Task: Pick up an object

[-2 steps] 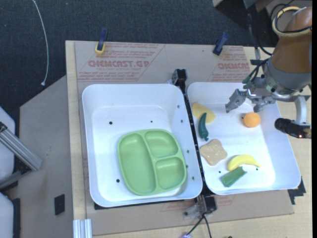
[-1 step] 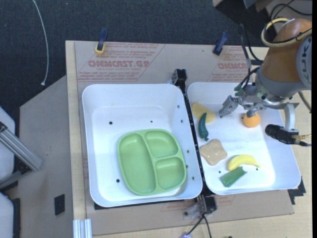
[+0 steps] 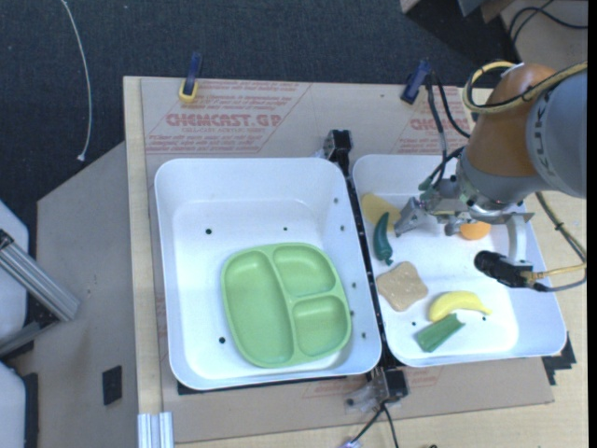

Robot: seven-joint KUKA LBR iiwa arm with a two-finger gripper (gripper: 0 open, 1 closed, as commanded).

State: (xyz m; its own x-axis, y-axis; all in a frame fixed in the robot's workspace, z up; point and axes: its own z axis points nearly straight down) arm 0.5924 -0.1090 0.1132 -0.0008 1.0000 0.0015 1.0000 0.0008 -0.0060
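While jaws (image 3: pixel 457 220) hang over right bin (image 3: pixel 522 343), state unclear, orange ball (image 3: pixel 475 231) lies just beside.

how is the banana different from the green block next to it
The banana is yellow and curved; the green block is green, straight and flat-sided. The banana lies roughly level across the view, while the block lies slanted just below it. Both are small toys lying close together in the right bin, near its front edge.
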